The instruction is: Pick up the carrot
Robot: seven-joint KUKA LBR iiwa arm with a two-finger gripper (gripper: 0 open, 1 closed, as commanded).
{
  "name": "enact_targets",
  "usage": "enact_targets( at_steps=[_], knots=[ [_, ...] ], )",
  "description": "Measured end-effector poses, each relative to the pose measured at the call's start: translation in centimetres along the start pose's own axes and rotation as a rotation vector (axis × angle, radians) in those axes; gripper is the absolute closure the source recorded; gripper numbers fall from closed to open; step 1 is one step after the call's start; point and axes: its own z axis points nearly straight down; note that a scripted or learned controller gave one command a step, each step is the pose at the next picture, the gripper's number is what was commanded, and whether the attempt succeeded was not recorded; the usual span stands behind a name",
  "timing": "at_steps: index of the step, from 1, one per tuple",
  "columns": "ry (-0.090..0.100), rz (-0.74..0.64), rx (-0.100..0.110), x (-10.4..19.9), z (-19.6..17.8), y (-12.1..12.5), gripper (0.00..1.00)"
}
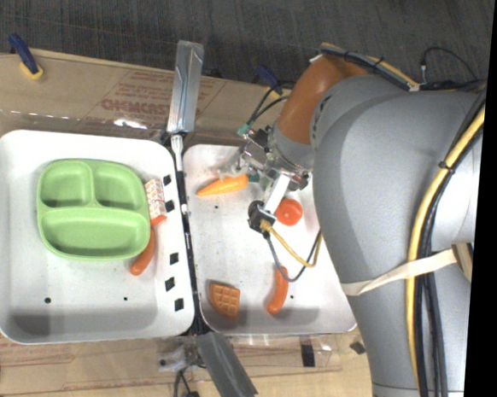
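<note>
Jaws: spread cannot be told, as the wrist hardware hides them. Item one, carrot (223, 185): orange, tapered, lying flat and slanted in the upper left corner of the right bin (227, 252). Its right end points toward the gripper (256, 158), which sits just beside or on that end; contact cannot be determined and no hold is evident. Step in hand, by judgement: closing on the carrot. Handling note: take it across the body, square to its long axis, low enough to seat it and clear of the bin wall. A skewed bite on the taper would likely squeeze it out. Neighbours, same bin: round red-orange fruit (291, 212) near, to the right; sausage (276, 291) and waffle (223, 298) well apart, lower in the frame. Left bin (9, 303): green divided plate (89, 206), a second sausage (143, 258) at its lower right edge, small striped packet (155, 196) just beside its right rim.
</note>
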Motion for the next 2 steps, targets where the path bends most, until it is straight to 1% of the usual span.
enact_targets(
  at_steps=[1,2],
  knots=[
    [-0.014,-0.007,0.019,-0.3,0.0,-0.5,1.0],
    [-0.011,-0.302,0.017,2.6,-9.0,-1.4,1.0]
  ],
)
